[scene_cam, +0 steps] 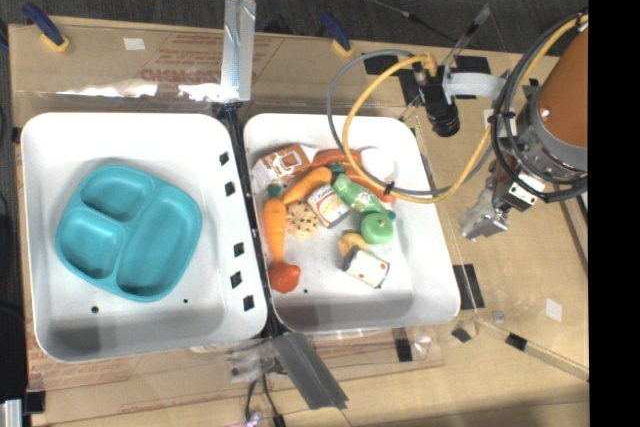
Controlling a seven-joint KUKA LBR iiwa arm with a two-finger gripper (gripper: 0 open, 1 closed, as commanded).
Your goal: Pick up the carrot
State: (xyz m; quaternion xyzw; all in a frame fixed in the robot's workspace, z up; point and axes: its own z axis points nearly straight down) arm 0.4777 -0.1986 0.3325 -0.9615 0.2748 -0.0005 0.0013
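The carrot (274,226), orange and tapered, lies lengthwise along the left wall of the right bin (432,267). A second long orange piece (306,183) lies slanted just above and to the right of it. My gripper (484,219) hangs outside the right bin, past its right wall and over the bench, far to the right of the carrot. Nothing shows between it and the bench.
Around the carrot lie a red tomato (284,277), a cookie (301,221), a small can (328,205), a green bottle (352,191), a green apple (377,229) and small boxes. The left bin (40,155) holds a teal divided plate (126,230). Yellow and grey cables (352,120) loop over the right bin's far edge.
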